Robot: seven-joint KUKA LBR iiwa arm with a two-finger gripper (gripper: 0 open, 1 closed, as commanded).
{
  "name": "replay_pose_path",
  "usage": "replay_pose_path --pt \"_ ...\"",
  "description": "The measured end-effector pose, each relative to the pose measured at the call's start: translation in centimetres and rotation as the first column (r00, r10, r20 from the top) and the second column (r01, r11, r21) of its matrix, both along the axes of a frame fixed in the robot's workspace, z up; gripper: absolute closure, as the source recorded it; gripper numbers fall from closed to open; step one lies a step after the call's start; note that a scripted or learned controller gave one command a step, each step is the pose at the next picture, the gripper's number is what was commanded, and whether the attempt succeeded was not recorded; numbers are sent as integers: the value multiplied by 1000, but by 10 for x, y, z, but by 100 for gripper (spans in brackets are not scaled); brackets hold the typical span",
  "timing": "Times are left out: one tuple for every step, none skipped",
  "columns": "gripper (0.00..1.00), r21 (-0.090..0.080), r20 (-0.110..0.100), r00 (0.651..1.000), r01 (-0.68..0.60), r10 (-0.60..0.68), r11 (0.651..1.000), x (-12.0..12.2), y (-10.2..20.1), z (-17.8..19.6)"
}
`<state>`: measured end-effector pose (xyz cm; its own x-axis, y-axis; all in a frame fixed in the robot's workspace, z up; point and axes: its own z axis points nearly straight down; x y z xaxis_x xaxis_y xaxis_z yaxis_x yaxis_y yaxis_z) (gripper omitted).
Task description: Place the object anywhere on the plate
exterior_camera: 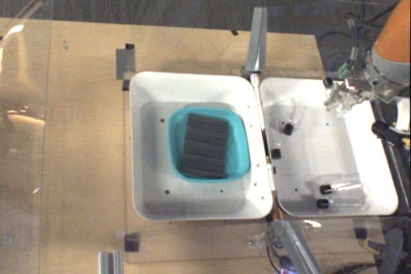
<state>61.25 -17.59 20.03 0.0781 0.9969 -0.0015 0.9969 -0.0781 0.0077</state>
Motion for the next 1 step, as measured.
replay_pose_path --pt "0 0 0 1000 0 0 1000 0 0 0"
